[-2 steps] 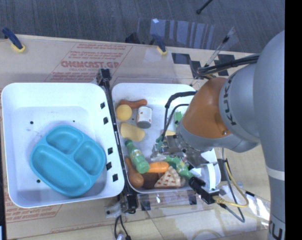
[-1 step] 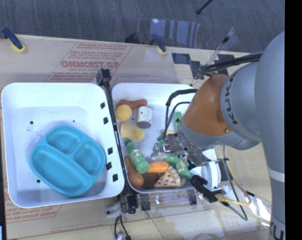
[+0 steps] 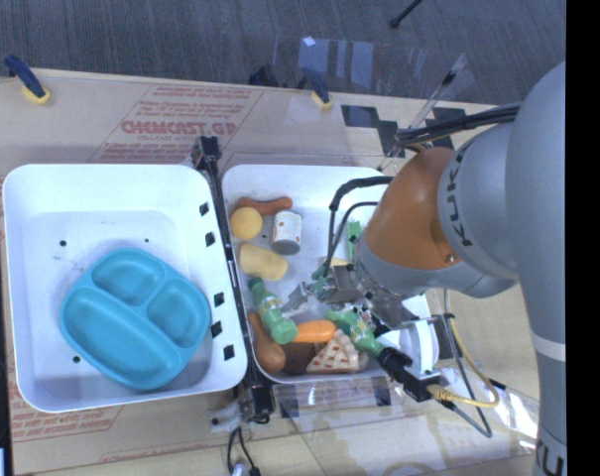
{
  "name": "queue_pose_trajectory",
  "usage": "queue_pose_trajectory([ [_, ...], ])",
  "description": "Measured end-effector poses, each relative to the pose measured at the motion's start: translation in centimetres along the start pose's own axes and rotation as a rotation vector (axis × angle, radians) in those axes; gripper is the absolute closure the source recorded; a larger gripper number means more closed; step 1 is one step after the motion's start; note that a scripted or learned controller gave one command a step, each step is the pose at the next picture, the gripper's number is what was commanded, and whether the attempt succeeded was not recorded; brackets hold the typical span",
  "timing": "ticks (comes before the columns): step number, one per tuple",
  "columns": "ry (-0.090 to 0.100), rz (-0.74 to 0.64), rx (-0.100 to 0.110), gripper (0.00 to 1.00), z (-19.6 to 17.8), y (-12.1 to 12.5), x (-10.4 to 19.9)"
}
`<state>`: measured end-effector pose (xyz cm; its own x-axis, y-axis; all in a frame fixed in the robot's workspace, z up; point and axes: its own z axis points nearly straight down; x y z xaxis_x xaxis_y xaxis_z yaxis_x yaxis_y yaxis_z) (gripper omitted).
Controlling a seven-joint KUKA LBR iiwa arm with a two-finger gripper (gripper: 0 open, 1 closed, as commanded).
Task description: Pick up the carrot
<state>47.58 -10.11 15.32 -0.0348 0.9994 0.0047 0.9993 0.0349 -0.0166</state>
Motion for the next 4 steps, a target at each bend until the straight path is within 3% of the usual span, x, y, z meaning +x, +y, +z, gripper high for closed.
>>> queue_pose_trajectory([
  [1, 0.001, -0.138, -0.016, 0.00, 5.8, 0.3, -3.2],
  [2, 0.001, -0.147, -0.023, 1.00, 4.5, 0.7, -3.1],
  [3, -0.001, 0.034, -0.013, 1.00, -4.0, 3.2, 3.9],
  [4, -0.007, -0.349, -0.008, 1.00, -4.2, -0.1, -3.5],
])
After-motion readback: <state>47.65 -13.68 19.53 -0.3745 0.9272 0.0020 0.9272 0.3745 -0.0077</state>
